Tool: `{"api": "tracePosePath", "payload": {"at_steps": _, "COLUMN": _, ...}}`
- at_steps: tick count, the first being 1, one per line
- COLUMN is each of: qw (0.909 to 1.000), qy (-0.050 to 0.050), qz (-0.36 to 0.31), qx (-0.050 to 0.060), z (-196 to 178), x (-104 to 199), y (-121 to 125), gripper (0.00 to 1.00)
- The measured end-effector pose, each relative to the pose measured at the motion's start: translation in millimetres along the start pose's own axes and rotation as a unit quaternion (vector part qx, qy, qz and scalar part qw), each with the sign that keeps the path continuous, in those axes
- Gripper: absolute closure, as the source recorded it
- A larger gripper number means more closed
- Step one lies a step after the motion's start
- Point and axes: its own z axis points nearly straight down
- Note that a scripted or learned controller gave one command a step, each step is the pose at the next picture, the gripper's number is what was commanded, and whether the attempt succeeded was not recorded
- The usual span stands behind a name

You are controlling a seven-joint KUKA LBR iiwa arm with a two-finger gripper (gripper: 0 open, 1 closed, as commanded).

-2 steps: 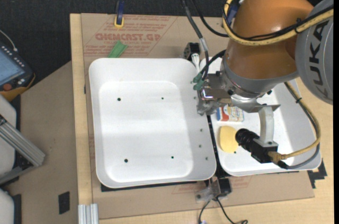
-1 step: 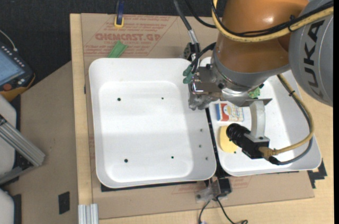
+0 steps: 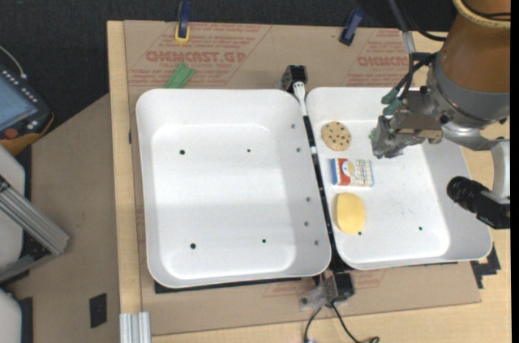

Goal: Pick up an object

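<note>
The right bin (image 3: 422, 207) holds three objects. A round cookie (image 3: 336, 135) lies near its back left. A small white, blue and red packet (image 3: 351, 172) lies just in front of it. A yellow oval piece (image 3: 351, 213) sits nearest the front. My gripper (image 3: 388, 145) hangs over the right bin, to the right of the cookie and just above the packet's right end. Nothing shows between its fingers.
The left bin (image 3: 227, 252) stands beside the right one, with a black strip along the seam between them. Blue clamps (image 3: 183, 19) hold the cardboard base at the back. A green tag (image 3: 179, 76) lies on the cardboard. A black part (image 3: 478, 202) juts in at right.
</note>
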Motion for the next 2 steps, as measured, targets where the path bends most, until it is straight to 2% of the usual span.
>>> {"api": "tracePosePath", "payload": {"at_steps": 1, "qw": 0.9999, "qy": 0.003, "qz": -0.01, "qx": 0.001, "z": -20.7, "x": 59.2, "y": -0.8, "gripper": 1.0}}
{"api": "tracePosePath", "payload": {"at_steps": 2, "qw": 1.0, "qy": 0.002, "qz": -0.006, "qx": 0.006, "z": 12.4, "x": 54.2, "y": -1.6, "gripper": 1.0}}
